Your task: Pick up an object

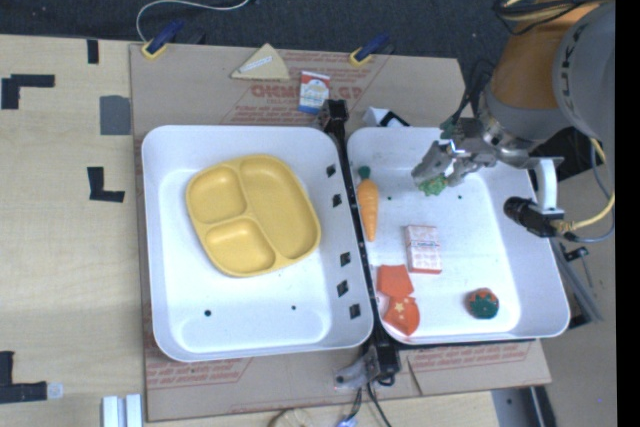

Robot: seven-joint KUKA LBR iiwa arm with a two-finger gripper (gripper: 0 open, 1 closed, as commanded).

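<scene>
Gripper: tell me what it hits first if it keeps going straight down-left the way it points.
Likely the small green object right at the gripper tip. Beyond it, the carrot lies on the bin floor. Depth is unclear from this view.

The light wood table (60, 245) carries a brown cardboard sheet (420, 80), on which two white bins sit side by side, the left bin (160, 245) and the right bin (520, 260), touching.

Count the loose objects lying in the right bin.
5, perhaps more hidden under the hand: a carrot by the left wall, a green piece at the hand, a small carton mid-bin, an orange packet and a ball at the near edge.
</scene>
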